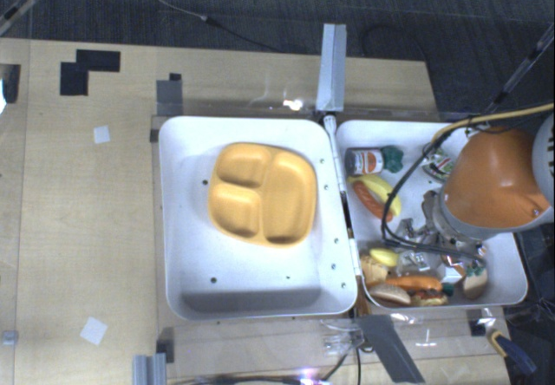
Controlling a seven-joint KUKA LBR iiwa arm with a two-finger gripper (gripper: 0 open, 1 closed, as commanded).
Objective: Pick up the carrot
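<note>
Arm low over right bin, gripper buried in food pile, grip state impossible to tell; carrot lies along near wall, touching hot dog bun — risk: crowded neighbours, wrong item grabbed

Two white bins are counted: left bin, right bin. One yellow divided tray is seen in the left bin. In the right bin, one carrot, one banana and one bottle are counted; the near-side clutter can't be tallied.
</note>
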